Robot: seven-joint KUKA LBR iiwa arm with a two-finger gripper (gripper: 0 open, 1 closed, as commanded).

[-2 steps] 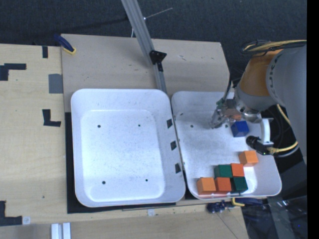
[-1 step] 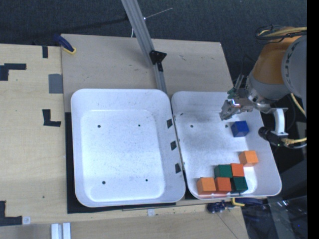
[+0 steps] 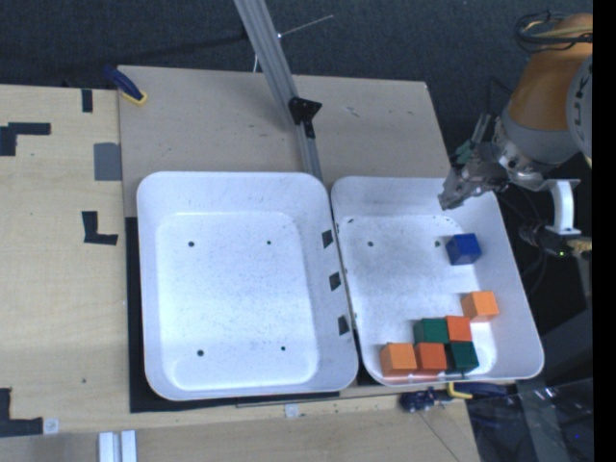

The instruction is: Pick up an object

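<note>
End effector (image 3: 454, 196) over far right corner of right bin (image 3: 385, 200); finger opening cannot be told, nothing visibly held. Blue block (image 3: 464, 248) lies alone just near of it, apart from the cluster. Likely light, rigid; grip across opposite flat faces.

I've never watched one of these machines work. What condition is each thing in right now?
gripper: above the right bin's far edge, nothing visibly between its fingers
blue block: lying alone in the right bin
orange and green blocks: clustered at the near corner
left bin: flat on the bench
</note>
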